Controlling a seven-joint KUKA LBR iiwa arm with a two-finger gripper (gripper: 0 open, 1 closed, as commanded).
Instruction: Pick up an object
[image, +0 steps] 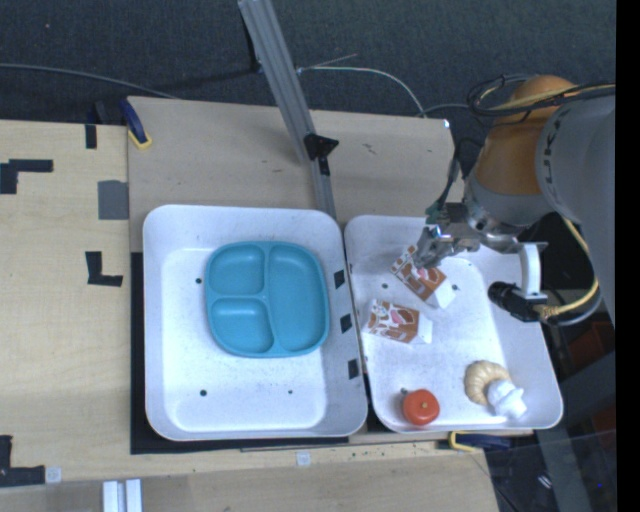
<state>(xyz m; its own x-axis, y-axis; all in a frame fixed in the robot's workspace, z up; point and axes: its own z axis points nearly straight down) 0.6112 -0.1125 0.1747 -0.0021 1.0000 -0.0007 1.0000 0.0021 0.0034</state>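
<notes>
Right bin (530, 375): two snack packets (421, 278) (392, 321), red ball (421, 406), croissant toy (486, 380). Gripper (431, 247) above upper packet; opening cannot be told. Left bin (180, 400): blue divided plate (267, 298).

Two white bins (160, 330), one blue divided plate (267, 298), two snack packets (420, 277), one tomato (421, 406), one croissant (486, 378).

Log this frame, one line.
gripper over right bin, at upper snack packet | nothing lifted | blue plate in left bin
</notes>
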